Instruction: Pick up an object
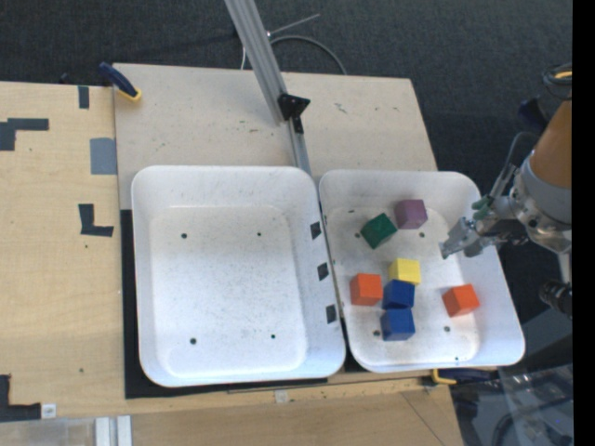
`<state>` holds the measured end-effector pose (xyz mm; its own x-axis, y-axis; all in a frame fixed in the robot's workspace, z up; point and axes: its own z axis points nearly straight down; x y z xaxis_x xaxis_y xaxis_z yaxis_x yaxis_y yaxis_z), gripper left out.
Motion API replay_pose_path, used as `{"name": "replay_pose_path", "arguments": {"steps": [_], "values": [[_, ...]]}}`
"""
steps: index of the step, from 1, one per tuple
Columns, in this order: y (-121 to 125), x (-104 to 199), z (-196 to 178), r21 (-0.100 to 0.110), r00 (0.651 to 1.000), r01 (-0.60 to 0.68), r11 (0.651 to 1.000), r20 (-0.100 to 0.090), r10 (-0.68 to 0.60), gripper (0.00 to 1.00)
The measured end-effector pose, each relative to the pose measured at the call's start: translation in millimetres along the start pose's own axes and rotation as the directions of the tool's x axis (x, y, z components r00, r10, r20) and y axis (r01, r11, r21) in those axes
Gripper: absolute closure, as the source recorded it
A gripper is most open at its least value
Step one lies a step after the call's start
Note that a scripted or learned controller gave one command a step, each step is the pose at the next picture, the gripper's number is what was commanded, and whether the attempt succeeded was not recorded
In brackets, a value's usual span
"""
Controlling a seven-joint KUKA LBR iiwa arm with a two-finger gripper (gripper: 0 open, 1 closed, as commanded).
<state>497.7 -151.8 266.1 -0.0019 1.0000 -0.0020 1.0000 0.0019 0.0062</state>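
Arm over the right bin's edge; blocks lay loose inside.

The gripper [462,242] hung at three o'clock of the right bin [493,337]; whether its jaws were open could not be told, and nothing was seen in them. Inside lay a purple block [410,214], green block [377,230], yellow block [405,270], two blue blocks [398,295] touching, and two orange blocks [366,289], one well apart at four o'clock. The left bin [223,277] sat at nine o'clock. Both rested on a pale wooden bench [204,110] over dark carpet [418,17]; a metal pole [256,40] rose at twelve o'clock.
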Motion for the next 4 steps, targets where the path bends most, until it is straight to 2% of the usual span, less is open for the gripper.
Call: {"name": "replay_pose_path", "arguments": {"steps": [1,2,4], "values": [[1.0,0.0,-33.8,0.004,1.000,-0.001,1.000,-0.001,0.001,1.00],[30.5,34.8,-29.5,0.007,1.000,-0.001,1.000,-0.001,0.001,1.00],[91.9,128.4,-19.0,0.006,1.000,0.004,1.000,-0.002,-0.004,1.00]]}}
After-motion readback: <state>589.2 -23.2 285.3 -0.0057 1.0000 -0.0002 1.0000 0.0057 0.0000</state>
